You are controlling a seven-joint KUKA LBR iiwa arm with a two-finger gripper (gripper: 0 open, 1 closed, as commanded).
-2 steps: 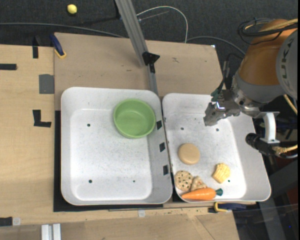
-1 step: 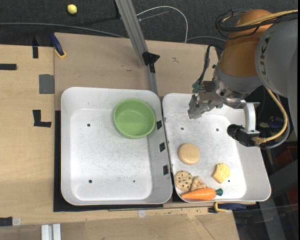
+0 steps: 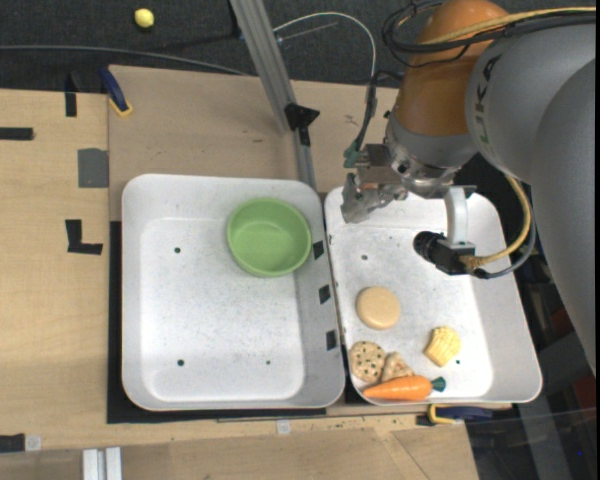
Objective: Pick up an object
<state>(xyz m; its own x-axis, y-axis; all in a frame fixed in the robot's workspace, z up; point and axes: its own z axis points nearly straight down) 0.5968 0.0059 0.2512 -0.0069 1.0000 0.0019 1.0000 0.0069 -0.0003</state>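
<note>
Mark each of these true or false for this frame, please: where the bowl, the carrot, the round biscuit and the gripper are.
1. The green bowl sits in the left bin. True.
2. The carrot lies in the left bin. False: it lies at the near edge of the right bin.
3. The gripper is over the right bin's far left corner. True.
4. The round tan biscuit is between the gripper's fingers. False: it lies on the bin floor, apart from the gripper.
</note>
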